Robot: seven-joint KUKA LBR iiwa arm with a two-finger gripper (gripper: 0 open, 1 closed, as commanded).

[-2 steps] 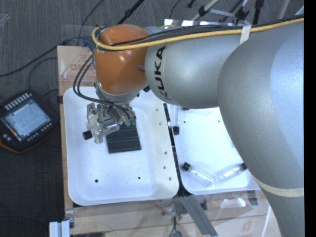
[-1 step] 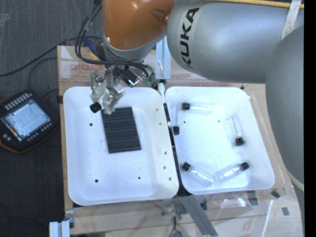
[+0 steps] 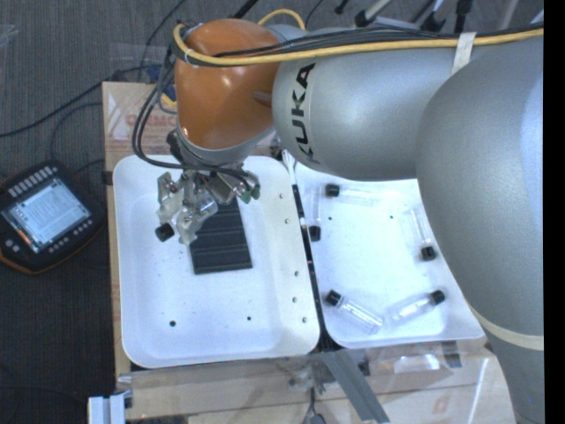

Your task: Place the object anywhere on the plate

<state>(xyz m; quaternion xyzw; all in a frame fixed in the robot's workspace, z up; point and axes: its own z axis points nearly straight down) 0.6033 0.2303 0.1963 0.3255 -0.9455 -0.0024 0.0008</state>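
Vial [image 3: 166, 208] — a small clear tube with a black cap at its lower end — appears pinched between the fingers of the gripper [image 3: 177, 212], which hangs over the left bin [image 3: 141, 325]. The tube stands near upright, its cap pointing down-left. Just beside it on the right, almost under the gripper, lies the plate [image 3: 221, 241], a dark ribbed rectangle with its long axis running up and down the bin. The move ahead is a short shift to the right and slightly toward the camera, then a lowering. Several more vials [image 3: 353, 309] lie scattered in the right bin [image 3: 380, 237], well apart from the plate — not needed here.
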